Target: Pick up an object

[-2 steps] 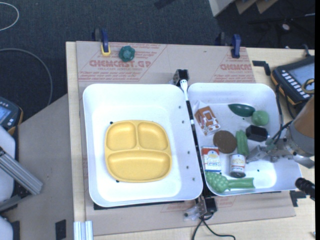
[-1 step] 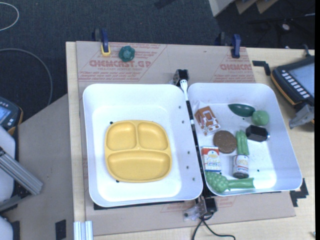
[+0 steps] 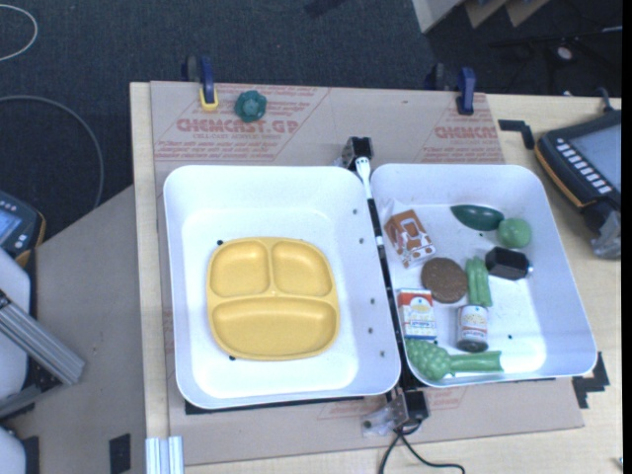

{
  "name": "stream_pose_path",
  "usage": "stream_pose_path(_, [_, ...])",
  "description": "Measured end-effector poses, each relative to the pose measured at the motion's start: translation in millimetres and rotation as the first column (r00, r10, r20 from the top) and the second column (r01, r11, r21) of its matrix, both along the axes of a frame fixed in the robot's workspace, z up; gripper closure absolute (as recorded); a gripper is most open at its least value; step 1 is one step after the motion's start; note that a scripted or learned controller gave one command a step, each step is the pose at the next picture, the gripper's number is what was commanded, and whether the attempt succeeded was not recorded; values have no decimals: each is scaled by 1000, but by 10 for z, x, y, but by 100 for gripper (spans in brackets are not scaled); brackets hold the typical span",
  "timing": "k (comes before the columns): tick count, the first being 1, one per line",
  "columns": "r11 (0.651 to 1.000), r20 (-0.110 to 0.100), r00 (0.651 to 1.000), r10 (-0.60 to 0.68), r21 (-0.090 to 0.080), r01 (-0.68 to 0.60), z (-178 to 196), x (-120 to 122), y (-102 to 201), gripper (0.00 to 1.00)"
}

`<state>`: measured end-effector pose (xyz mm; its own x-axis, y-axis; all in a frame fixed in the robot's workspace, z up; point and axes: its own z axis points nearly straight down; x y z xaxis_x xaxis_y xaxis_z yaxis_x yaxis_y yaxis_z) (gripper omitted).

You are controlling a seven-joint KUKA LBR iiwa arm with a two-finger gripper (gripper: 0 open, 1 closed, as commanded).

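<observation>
The right bin holds several small objects. A brown-and-white packet lies near its left wall, with a brown round disc just below it. A dark green leaf-shaped piece and a light green ball sit at the back, beside a black block. A green stick stands between the disc and the block. Toward the front lie a small red-and-white carton, a little jar and a green toy vegetable.
The left bin holds a yellow divided plate. A teal knob and blue clamps sit on the cardboard board behind the bins. A tablet-like device rests at the right edge.
</observation>
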<state>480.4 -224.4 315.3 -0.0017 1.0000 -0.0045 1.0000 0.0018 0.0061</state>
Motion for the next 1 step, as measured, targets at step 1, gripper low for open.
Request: stream_pose_path(1, [1000, 5, 1000, 7, 3, -7, 642, 8, 702, 100])
